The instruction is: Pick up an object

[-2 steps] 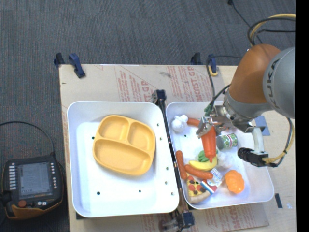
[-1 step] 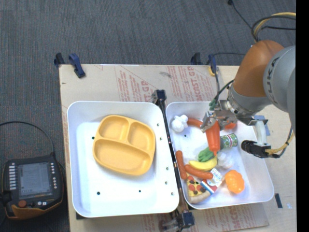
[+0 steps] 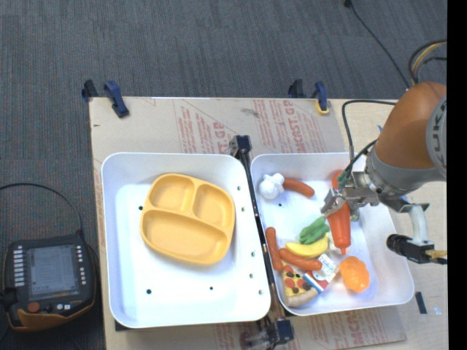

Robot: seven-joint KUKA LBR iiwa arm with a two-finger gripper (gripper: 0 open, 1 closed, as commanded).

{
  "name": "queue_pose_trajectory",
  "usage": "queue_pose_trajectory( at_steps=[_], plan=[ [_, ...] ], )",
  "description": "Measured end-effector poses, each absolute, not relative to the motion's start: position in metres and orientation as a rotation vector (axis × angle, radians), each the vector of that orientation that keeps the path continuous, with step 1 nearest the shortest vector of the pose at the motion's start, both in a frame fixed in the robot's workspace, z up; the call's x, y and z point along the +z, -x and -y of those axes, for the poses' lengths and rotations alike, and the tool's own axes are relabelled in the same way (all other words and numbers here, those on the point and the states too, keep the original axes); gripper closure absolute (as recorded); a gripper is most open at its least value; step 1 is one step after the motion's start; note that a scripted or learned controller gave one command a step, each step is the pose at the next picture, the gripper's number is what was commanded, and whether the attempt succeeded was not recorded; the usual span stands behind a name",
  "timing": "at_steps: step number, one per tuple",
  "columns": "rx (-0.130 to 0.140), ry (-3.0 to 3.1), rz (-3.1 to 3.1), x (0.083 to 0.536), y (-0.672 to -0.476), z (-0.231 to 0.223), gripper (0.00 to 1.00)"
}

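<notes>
- Reaching in from the right, the gripper (image 3: 340, 204) is seen above the right-hand bin (image 3: 379, 286), with a toy carrot (image 3: 340, 230) hanging from it.
- The jaws are closed on the carrot's upper end; the carrot's top is seen between the fingers, its body dropping below them.
- The carrot is placed over the middle of the right bin, just beside a green vegetable (image 3: 314, 231) and above a banana (image 3: 307, 249) and an orange piece (image 3: 354, 273).
- Its long axis is held close to vertical in the view, thick end up at the fingers, narrow tip pointing down toward the bin floor.
- The grasp is judged made; whether the carrot is fully lifted clear of the other toys cannot be told from this slant.
- What is judged left: a clean raise out of the clutter without the carrot slipping.
- A yellow divided plate (image 3: 189, 217) is seen in the left bin (image 3: 120, 283), well apart from the action.
</notes>
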State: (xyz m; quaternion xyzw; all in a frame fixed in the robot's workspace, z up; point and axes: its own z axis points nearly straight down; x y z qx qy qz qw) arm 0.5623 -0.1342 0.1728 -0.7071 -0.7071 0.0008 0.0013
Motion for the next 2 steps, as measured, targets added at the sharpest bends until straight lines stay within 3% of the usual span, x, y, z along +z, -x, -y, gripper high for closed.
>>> queue_pose_trajectory(
  at_steps=[1, 2],
  plan=[
    [0.001, 2.221, 2.220, 0.2353, -0.5184, 0.1286, 1.00],
    [0.001, 2.219, 2.219, 0.2440, -0.5192, 0.1282, 1.00]
  ],
)
